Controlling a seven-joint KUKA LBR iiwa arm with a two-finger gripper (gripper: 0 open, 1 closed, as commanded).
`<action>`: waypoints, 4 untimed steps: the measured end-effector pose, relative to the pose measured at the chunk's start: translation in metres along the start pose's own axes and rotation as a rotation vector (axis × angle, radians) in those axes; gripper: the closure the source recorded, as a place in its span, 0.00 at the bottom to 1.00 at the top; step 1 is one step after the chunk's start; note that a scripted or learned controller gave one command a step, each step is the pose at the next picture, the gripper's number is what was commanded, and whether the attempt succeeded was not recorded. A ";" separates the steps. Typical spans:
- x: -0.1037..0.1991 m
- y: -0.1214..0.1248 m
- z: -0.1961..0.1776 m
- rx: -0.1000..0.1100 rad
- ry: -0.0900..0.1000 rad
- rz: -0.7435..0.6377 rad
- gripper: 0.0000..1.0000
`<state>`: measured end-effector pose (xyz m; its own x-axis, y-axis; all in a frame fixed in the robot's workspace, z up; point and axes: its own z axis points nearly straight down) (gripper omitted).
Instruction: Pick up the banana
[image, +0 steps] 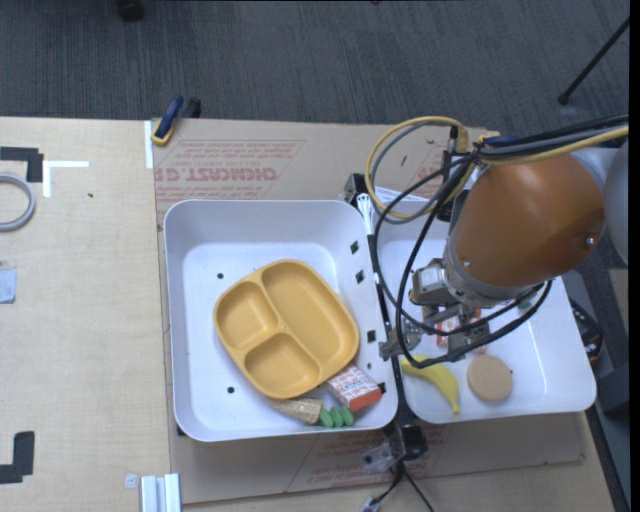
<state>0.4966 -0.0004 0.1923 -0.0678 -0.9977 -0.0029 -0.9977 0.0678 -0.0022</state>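
**Arm low over the right bin, banana beside it**

The banana (440, 380) is seen in the right bin (560, 385), near the front wall, at about 7 o'clock of that bin. It lies flat, with one end pointing to the left wall and the other end bent down toward the front. A round tan disc (490, 379) lies just beside it, at 3 o'clock of the banana. The arm (525, 220) is placed above the same bin, and the gripper (452, 325) is found at about 12 o'clock of the banana, close above it. The gripper is much covered by cables and by the wrist, so it cannot be told how it is set, and nothing can be seen held.

Some risks can be judged from here. The banana is close to two walls, so one side of the gripper may be blocked by the left or front wall when it is lowered. The fruit is curved and smooth, therefore it may be pushed aside or may slip out. The disc could be touched or taken by mistake. The loose cables (405, 250) hang over the wall between the bins and may be caught there.

In the left bin (190, 300) a yellow tray (285, 328) and small packets (352, 390) are lying, well apart from this work.
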 end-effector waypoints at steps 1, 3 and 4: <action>0.005 0.018 0.000 -0.001 0.001 -0.314 0.00; 0.015 0.017 0.000 -0.001 -0.001 -1.041 0.00; 0.021 0.011 0.000 -0.003 -0.003 -1.432 0.00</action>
<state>0.4846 -0.0210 0.1918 0.9787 -0.2051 -0.0017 -0.2051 -0.9787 -0.0029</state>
